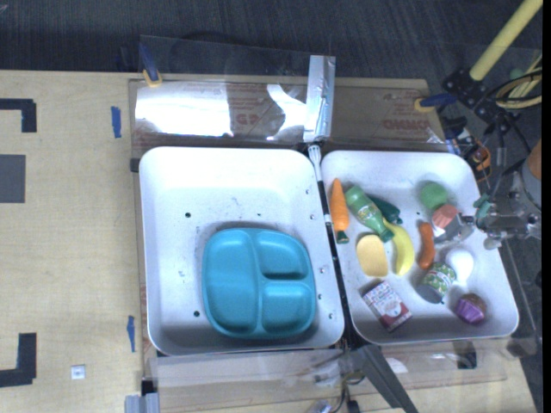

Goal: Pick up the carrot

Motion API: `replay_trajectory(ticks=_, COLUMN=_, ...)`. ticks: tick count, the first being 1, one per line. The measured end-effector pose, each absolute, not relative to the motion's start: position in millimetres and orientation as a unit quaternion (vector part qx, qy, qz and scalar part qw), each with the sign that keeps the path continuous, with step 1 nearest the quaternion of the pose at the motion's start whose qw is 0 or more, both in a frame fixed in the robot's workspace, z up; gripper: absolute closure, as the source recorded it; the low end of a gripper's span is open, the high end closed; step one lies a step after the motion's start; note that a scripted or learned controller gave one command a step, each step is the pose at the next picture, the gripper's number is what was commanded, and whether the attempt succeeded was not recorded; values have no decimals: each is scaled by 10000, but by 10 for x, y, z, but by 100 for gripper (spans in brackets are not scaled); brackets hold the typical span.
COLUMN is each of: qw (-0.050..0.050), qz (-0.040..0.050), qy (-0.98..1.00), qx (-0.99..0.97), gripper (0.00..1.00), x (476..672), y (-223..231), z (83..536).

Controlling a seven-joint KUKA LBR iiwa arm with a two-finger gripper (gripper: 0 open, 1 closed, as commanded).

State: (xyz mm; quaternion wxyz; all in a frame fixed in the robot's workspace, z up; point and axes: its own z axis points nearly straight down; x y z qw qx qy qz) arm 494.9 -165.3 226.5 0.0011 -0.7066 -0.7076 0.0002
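A pale wooden table [60, 256] carries two shallow white bins side by side. The left bin [172, 179] holds a blue divided tray [256, 282] toward its 6 o'clock side. In the right bin [495, 312], the carrot [339, 206] lies at 9 o'clock against the left wall, beside a green bottle [368, 212], a banana [402, 249] and a small red box [385, 304]. At 3 o'clock the end effector [508, 222] sits at the bin's rim; its finger state cannot be told.
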Motion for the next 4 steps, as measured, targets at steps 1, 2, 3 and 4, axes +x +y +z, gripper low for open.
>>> replay_trajectory(ticks=1, qw=-17, qz=-9, qy=-6587, qx=-7524, gripper=0, x=5195, y=-1578, z=2945)
replay_trajectory(ticks=2, qw=32, qz=17, qy=-7254, qx=-6884, gripper=0, x=4838, y=-1099, z=1173)
replay_trajectory(ticks=3, qw=-53, qz=-22, qy=-7830, qx=-6220, gripper=0, x=5362, y=-1353, z=891)
replay_trajectory(ticks=4, qw=-29, qz=-32, qy=-8235, qx=-5674, gripper=0, x=5020, y=-435, z=1877)
